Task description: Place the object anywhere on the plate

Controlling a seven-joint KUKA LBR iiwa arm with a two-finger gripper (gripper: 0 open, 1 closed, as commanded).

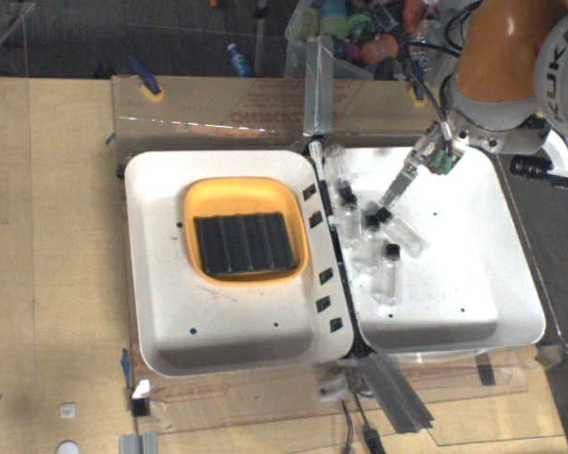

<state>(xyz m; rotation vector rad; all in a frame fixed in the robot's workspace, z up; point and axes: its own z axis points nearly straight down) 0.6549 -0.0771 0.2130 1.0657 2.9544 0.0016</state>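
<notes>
Wooden bench boards are carrying two shallow white bins side by side, the left bin holding a yellow plate with a dark ribbed slab lying on it, the right bin holding several clear plastic pieces with black caps, which I am taking to be the objects to move. The arm is reaching in from the right, its orange band tilted above the bin's far corner and its slim tool slanting down and leftward. The gripper is sitting low among the clear pieces, touching or nearly touching one near the divider; how it is set, and whether it has anything, is too small and dark to be telling. To do this step well, it seems wise to be closing on a single piece across its narrow body, then lifting straight before crossing the divider, since transparent, rounded parts are likely slipping easily.
</notes>
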